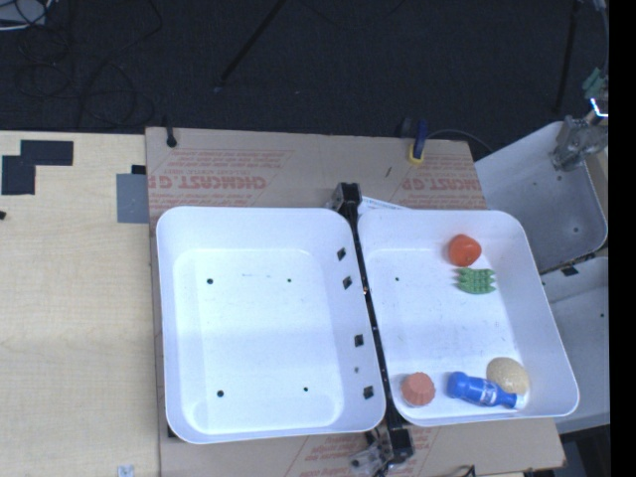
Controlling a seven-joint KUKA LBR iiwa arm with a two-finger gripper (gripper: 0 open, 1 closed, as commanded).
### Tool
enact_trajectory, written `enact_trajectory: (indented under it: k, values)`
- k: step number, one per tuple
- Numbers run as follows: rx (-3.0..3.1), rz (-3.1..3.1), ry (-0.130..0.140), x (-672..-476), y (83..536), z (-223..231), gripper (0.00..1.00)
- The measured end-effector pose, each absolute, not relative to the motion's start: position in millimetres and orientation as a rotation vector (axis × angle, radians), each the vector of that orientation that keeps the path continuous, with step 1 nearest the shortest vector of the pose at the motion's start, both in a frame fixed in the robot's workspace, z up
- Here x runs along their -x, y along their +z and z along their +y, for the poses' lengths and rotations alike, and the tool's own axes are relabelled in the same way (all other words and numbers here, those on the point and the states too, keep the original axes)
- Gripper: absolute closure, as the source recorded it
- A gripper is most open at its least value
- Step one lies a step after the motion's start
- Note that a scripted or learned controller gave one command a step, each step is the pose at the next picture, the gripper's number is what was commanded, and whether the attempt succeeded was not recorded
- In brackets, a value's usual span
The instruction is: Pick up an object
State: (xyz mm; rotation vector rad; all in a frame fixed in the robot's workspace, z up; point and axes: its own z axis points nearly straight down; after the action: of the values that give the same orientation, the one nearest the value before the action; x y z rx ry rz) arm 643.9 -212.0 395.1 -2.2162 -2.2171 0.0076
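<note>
Since the blue bottle (481, 391) lying near the front edge of the right bin (537, 296) looks light, stiff and slippery, it would best be grasped across its middle, while the gripper's state cannot be told.

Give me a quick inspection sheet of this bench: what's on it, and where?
Surface: two shallow white plastic bins side by side, left bin and right bin, on a printed cardboard sheet.
Job's things, all in the right bin: orange round ball at the far side, with a green ridged piece just in front of it; along the near edge a salmon-pink round object, a blue bottle lying on its side and a tan egg-shaped object.
Clutter: nothing seen.
End effector: nothing seen.
Cables: dark cables on the black floor behind.
Surroundings: pale wooden tabletop at left.
</note>
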Motion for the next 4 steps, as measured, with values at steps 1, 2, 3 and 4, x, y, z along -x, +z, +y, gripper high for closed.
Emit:
enact_trajectory:
  k: [1, 2, 3, 4]
  values:
    - [2.213, -2.223, 0.003, -644.0, 381, -162, 1.0]
    - [2.218, -2.225, 0.0, -644.2, 391, -139, 1.0]
    - [2.217, -2.222, 0.005, -643.5, 371, -135, 1.0]
    - [2.227, -2.217, 0.005, -643.3, 368, -202, 1.0]
